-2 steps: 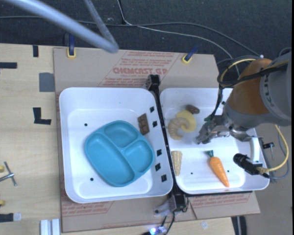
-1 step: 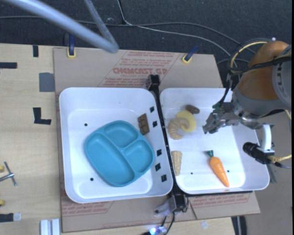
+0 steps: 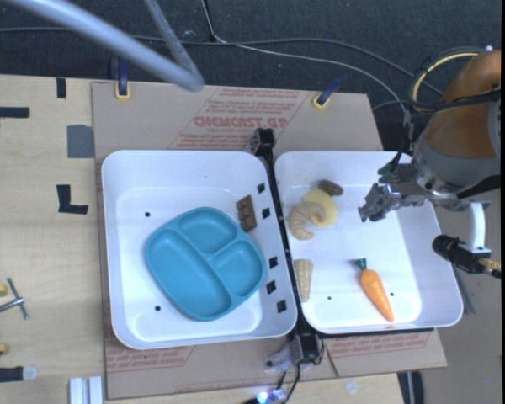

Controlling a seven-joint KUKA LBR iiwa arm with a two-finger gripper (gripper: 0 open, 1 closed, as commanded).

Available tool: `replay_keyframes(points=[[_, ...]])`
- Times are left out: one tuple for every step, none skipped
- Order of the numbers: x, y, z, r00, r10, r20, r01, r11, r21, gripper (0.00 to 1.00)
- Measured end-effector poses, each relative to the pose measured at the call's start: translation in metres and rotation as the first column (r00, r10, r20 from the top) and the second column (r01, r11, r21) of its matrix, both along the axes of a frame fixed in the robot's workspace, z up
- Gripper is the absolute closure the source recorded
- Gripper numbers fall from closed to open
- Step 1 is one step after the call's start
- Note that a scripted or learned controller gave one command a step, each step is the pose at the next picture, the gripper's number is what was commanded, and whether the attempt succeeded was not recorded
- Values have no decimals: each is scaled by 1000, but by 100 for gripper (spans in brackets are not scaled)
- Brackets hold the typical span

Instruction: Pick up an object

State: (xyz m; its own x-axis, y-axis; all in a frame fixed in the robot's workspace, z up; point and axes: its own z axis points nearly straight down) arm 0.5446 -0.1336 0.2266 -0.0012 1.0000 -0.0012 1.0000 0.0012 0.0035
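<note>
Dark fingers [image 3: 377,204], seemingly empty, above white bin [image 3: 421,251]

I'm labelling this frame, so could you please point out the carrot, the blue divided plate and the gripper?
carrot [image 3: 375,291]: camera view, middle of its orange body.
blue divided plate [image 3: 204,263]: camera view, central ridge between compartments.
gripper [image 3: 372,208]: camera view, at its fingertips.

Bright even overhead light, soft shadows inside white bins [image 3: 118,225], blurred grey bar [image 3: 84,23] at upper left, slightly soft focus
</note>
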Motion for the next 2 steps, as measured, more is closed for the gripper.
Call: replay_keyframes(points=[[5, 9, 57, 1000, 1, 1, -1, 1000, 0, 100], [13, 63, 46, 1000, 5, -5, -5, 1000, 2, 100]])
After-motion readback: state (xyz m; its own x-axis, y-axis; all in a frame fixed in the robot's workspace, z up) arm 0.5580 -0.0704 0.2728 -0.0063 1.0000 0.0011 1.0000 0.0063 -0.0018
